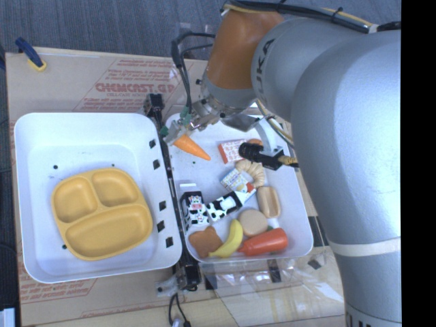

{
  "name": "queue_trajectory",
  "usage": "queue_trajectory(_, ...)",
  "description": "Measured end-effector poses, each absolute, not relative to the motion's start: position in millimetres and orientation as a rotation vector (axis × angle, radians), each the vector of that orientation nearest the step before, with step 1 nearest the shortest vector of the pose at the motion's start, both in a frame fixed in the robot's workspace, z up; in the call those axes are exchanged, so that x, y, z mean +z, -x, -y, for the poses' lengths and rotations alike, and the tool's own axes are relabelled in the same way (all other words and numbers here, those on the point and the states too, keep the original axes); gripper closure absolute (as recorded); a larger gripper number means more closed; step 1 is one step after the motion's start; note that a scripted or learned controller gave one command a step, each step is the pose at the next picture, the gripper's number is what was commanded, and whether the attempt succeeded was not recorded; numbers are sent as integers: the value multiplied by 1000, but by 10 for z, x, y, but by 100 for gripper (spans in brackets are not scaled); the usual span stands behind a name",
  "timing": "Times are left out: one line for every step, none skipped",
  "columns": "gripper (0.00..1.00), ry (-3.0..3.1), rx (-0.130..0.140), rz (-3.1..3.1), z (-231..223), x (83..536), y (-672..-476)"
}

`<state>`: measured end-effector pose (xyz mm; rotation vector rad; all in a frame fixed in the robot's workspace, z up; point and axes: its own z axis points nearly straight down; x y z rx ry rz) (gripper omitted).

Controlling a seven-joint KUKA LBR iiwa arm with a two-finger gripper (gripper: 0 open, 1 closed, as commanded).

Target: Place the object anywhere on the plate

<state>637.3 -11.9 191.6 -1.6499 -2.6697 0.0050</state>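
Observation:
A yellow plate (102, 213) with three compartments lies in the left bin (41, 131). The right bin (294, 203) holds several toy foods. An orange carrot (192, 147) lies at its far left corner. My gripper (190, 123) hangs low over that corner, just above the carrot's thick end, and whether it touches the carrot cannot be told. The grey arm with its orange band (235, 53) covers the bin's far right part. Nothing lies on the plate.
Further toys in the right bin: a red-and-white box (230, 150), a cow-patterned carton (193, 208), a black-and-white bottle (227, 206), a banana (231, 240), a red pepper (264, 242), a hot dog bun (268, 201). Black clips (165, 182) line the wall between the bins.

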Motion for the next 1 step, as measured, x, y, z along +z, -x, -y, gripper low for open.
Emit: queue_trajectory(100, 977, 3, 2983, 21, 1912, -5808)
